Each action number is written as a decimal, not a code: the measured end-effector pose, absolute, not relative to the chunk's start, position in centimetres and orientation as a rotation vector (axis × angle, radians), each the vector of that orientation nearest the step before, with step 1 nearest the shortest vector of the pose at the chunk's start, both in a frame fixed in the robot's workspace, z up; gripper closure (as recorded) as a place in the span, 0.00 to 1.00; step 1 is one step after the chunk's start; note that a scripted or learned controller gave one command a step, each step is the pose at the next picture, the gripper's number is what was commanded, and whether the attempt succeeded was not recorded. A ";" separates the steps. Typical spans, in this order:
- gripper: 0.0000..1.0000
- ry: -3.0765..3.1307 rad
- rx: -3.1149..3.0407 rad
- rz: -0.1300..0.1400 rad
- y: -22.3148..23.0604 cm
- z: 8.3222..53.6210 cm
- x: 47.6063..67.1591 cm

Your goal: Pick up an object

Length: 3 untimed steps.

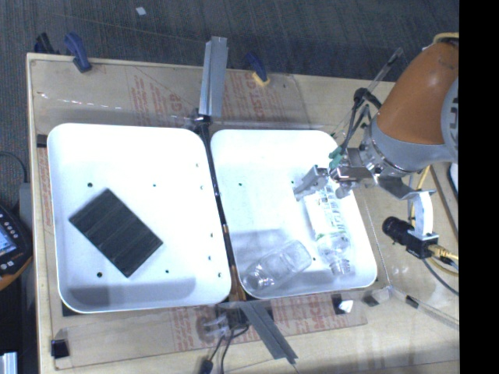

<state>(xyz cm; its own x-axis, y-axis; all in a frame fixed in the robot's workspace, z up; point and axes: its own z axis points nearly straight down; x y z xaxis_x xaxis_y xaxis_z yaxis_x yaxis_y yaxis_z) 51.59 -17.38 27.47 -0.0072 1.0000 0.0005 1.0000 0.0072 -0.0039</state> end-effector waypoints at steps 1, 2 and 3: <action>0.00 -2.008 -2.418 0.003 -21.0 29.0 54.1; 0.00 -2.121 -2.315 0.002 -20.1 29.4 52.3; 0.00 -2.279 -2.157 0.002 -19.8 27.4 52.9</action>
<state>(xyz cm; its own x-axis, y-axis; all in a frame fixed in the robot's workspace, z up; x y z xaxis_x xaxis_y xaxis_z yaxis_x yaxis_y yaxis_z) 52.87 -19.79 27.38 -0.0547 0.9985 0.0018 0.9985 0.0548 -0.0039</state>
